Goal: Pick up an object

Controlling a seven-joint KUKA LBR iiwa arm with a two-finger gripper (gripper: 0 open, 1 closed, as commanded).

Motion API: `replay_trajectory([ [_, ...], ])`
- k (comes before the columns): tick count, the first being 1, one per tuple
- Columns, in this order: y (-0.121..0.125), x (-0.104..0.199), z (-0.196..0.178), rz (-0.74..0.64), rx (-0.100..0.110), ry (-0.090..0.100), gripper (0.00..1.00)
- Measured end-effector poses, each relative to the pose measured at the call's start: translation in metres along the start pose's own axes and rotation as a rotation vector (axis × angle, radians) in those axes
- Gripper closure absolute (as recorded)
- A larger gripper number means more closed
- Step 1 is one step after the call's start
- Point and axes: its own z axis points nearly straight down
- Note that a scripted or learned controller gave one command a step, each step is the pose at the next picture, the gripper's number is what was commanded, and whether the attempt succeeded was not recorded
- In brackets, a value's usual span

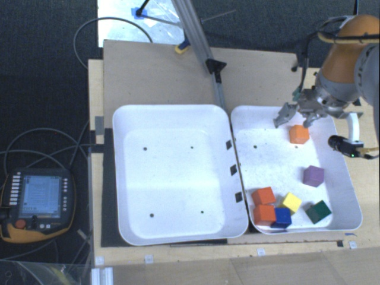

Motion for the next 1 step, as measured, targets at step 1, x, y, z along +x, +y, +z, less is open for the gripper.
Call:
replay_trajectory([
  [1, 0.0043, -0.0077, 0.0531, 0.003, -0.011, -0.008, 0.00],
])
